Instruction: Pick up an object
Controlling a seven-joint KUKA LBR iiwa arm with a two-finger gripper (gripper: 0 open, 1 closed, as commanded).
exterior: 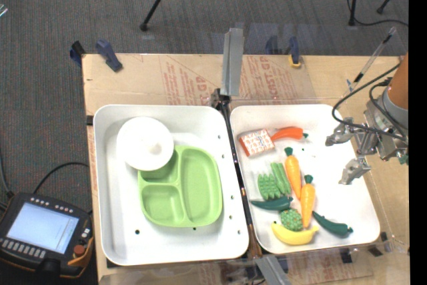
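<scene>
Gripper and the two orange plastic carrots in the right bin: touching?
Apart. The camera view shows the gripper over bare white floor of the right bin, a clear gap separating it from the two orange plastic carrots.

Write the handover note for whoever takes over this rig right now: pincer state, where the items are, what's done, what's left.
Pincer: open, holding nothing, above the right bin near its right side.
Right bin: two carrots, red chili, red-and-white packet, green beans, banana, and two dark green pieces.
Left bin: green divided plate with a white bowl overlapping its top-left corner.
Done: no pick yet.
Left: descend on one item, close, lift.
</scene>
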